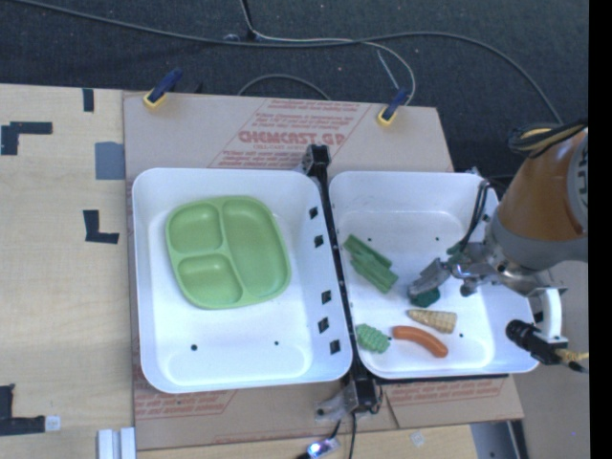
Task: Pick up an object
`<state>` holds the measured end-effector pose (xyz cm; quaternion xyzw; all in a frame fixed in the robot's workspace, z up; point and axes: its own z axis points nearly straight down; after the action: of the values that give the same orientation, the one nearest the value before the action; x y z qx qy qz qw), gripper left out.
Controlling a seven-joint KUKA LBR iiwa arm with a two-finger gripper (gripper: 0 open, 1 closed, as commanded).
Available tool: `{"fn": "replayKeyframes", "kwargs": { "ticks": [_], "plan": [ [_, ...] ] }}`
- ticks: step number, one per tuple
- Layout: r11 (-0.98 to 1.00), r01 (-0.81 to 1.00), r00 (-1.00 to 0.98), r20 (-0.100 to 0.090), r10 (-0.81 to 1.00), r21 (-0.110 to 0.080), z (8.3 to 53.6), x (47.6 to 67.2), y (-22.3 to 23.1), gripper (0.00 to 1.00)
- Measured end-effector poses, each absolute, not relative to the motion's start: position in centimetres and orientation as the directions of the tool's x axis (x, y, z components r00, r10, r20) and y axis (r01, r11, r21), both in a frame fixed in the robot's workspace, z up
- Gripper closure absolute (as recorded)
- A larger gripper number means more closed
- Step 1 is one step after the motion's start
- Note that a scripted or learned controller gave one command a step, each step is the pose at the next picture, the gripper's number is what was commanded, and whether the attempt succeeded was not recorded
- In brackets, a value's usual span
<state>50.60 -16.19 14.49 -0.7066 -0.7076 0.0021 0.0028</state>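
Toward the right of the frame, the gripper (432,283) hangs low in the right bin (402,187), over a dark teal object (425,298); how its jaws stand cannot be told. Just below lies a toy corn cob (432,320), probably light, stiff plastic, best pinched across its middle. Beside it sits an orange sausage (421,340).
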Motion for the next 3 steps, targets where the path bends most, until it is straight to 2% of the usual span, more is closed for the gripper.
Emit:
{"fn": "replayKeyframes", "kwargs": {
  "ticks": [1, 2, 3],
  "plan": [
    [0.001, 1.000, -0.001, -0.002, 1.000, 0.000, 8.2, 50.6, -16.1, 0.00],
    [0.000, 1.000, 0.000, -0.003, 1.000, 0.002, 9.6, 50.7, -16.2, 1.00],
    [0.002, 1.000, -0.002, 0.000, 1.000, 0.002, 15.1, 50.0, -15.5, 1.00]
  ]
}}
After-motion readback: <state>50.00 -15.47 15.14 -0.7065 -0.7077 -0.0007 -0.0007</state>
